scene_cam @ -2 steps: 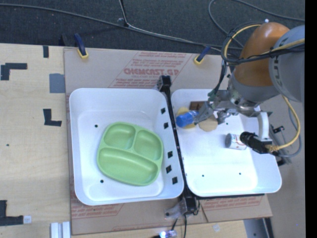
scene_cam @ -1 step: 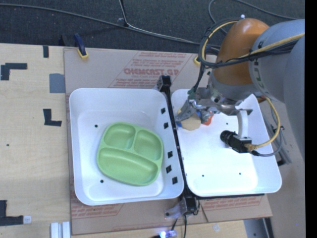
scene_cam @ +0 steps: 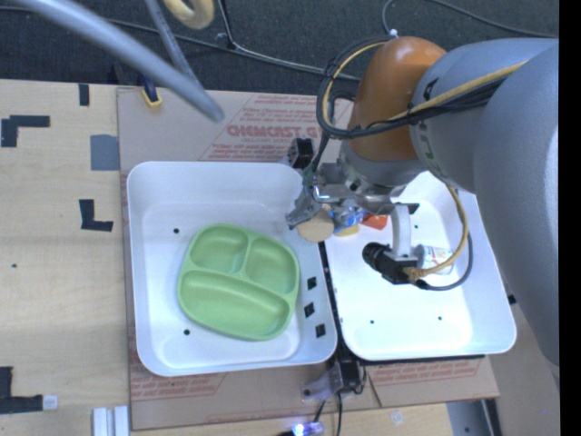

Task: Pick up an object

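Grey arm (scene_cam: 490, 134) overhangs right bin (scene_cam: 454, 334); green plate (scene_cam: 241, 282) fills left bin (scene_cam: 150, 243).

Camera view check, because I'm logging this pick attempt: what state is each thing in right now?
Green divided plate: lying flat, right side up, in the left bin, compartments bare.
Claw: low over the seam between the bins, near small objects; a grasp can't be judged.
Right bin: holds small objects at its upper left, under the arm.
Arm: reaching in over the right bin.
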